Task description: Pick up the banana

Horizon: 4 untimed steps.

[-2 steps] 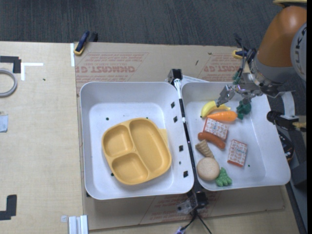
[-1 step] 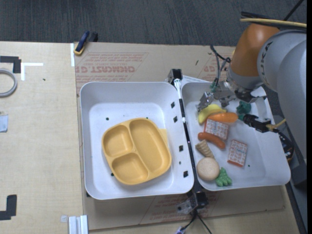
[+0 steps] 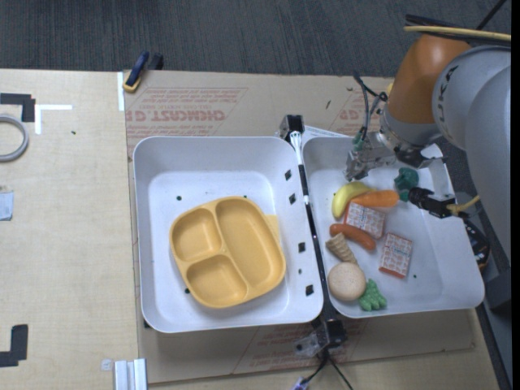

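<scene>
The yellow banana (image 3: 347,197) lies in the right bin (image 3: 443,287), near its far left part, partly under an orange carrot (image 3: 379,199). My gripper (image 3: 360,162) hangs just above and behind the banana, at the bin's back edge, pointing down. Nothing shows between its fingers. The arm's orange band and grey wrist come in from the upper right.
In the right bin also lie two red-and-white cartons (image 3: 365,218), a sausage (image 3: 352,236), a waffle cone (image 3: 343,250), a round bun (image 3: 347,281), a green piece (image 3: 373,296) and a teal piece (image 3: 406,177). The left bin (image 3: 154,242) holds a yellow divided plate (image 3: 227,252).
</scene>
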Tool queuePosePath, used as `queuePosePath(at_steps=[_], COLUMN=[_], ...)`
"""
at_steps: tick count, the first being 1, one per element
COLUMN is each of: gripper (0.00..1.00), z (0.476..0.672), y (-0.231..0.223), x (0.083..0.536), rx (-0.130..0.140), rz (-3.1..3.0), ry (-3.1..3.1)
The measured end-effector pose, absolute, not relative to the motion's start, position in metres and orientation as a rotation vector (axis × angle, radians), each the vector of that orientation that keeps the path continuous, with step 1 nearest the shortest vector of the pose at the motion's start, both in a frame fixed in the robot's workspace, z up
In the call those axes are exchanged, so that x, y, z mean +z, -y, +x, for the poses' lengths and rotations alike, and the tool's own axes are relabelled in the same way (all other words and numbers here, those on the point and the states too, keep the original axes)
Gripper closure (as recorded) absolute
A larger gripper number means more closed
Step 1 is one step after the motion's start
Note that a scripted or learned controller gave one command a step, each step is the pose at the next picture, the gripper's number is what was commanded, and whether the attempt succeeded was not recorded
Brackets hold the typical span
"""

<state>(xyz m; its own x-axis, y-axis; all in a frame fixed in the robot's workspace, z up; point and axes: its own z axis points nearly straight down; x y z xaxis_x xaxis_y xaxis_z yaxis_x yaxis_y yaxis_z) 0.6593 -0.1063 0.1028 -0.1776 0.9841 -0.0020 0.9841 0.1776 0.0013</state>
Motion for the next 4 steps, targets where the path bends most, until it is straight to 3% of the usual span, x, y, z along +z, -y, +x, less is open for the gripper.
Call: queuePosePath(at_steps=[1, 2, 3, 4], gripper=[0.00, 0.00, 1.00, 1.00], z=[0.659, 0.605, 0.606, 0.584], y=[0.106, 0.100, 0.101, 0.056], x=[0.103, 0.092, 0.102, 0.192], rx=[-0.001, -0.001, 0.000, 0.001], rz=[2.014, 2.205, 2.207, 2.041], ry=[-2.409, -2.239, -2.236, -2.386])
